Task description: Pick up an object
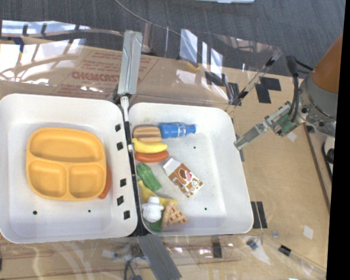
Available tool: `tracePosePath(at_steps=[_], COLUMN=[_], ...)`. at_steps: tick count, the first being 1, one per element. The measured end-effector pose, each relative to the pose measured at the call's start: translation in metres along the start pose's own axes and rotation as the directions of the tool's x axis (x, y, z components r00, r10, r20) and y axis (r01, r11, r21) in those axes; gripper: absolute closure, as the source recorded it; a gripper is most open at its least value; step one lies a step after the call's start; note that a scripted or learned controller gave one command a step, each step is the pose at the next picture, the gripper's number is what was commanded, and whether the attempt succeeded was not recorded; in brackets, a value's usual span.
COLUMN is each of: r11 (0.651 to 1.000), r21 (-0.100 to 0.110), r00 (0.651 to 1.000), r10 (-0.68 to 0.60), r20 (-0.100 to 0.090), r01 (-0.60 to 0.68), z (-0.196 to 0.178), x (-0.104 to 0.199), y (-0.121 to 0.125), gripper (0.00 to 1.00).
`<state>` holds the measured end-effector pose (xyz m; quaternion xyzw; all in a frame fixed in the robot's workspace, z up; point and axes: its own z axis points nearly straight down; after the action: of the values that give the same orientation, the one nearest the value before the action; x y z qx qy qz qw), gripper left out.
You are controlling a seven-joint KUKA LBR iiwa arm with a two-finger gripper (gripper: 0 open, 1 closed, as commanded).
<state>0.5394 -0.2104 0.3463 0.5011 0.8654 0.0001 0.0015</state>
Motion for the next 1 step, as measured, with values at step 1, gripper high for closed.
tracePosePath(at_steps=[1], r11=[0.996], r21=[0.012], r00=[0.996], r10=[0.086], r20=[-0.012], r01=[-0.085], z=[0.1754], x=[0.0018], y=[0.0034], gripper=[0.0])
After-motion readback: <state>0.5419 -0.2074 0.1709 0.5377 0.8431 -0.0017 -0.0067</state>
